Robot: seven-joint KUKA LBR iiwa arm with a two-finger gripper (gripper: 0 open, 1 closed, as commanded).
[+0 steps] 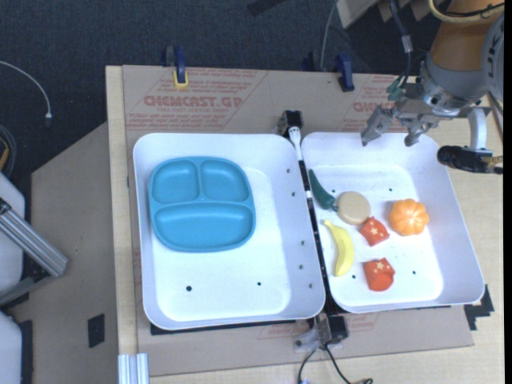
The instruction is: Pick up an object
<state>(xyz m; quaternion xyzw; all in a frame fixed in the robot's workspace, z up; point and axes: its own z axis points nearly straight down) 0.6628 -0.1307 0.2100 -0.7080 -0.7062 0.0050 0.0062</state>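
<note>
In the right shallow white bin (448, 288) lie a round orange plastic fruit (409, 217), two red plastic pieces (374, 230) (379, 274), a yellow plastic banana (342, 248), a beige round disc (353, 207) and a dark green curved piece (321, 192). My claw (392, 132) hangs open and empty over that bin's far edge. A blue divided plastic plate (202, 204) sits in the left white bin (216, 294) on the desk (240, 94).

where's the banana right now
The banana lies in the right bin, near its left wall, just below the beige round piece and left of the two red pieces.
</note>
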